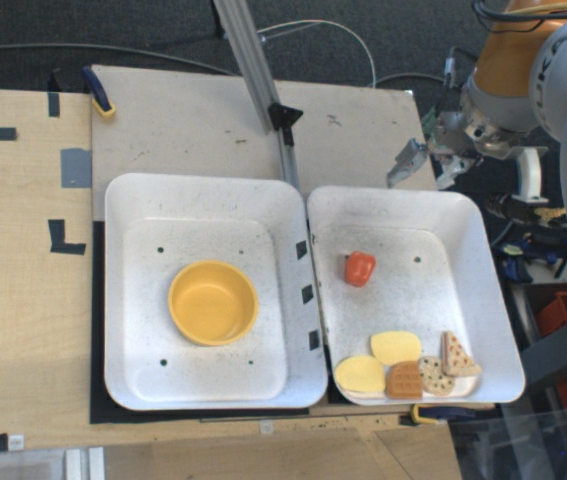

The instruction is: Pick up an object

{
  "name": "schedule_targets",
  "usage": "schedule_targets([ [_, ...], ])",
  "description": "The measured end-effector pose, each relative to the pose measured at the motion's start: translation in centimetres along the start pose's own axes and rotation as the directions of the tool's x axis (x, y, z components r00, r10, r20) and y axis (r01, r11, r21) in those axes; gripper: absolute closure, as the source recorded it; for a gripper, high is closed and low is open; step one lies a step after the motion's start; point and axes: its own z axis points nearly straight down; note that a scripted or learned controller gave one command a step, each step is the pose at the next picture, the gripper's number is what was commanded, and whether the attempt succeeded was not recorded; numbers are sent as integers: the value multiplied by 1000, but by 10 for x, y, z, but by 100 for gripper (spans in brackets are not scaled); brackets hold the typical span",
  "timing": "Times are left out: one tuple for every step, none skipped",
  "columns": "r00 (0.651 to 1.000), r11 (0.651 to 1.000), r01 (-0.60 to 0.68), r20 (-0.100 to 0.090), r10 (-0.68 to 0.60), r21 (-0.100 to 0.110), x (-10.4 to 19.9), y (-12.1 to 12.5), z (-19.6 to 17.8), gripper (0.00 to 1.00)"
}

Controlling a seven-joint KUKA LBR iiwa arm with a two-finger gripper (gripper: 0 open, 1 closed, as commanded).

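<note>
My gripper (425,168) hangs above the far right corner of the right bin (483,230), open, with nothing between its fingers. A small red pepper-like piece (360,268) lies in the middle left of that bin, well apart from the gripper. Along the bin's near edge sit two pale yellow pieces (395,347) (360,374), a brown square cracker (404,380), a speckled round biscuit (433,374) and a wedge-shaped slice (456,355). In the left bin (123,208) stands a yellow bowl (213,302).
A grey metal post (253,53) slants across the bench behind the bins, ending at a black bracket between them. Cables run behind the bench. A blue and yellow clamp (98,91) sits at the bench's far left corner.
</note>
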Motion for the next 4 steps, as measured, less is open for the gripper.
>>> schedule_targets([
  [1000,1000,0,0,0,1,0,0,0,0],
  [1000,1000,-2,0,2,6,-6,-7,59,0],
  [1000,1000,-1,-1,1,7,1,-8,122,0],
  [1000,1000,1,1,-1,2,3,-9,141,0],
])
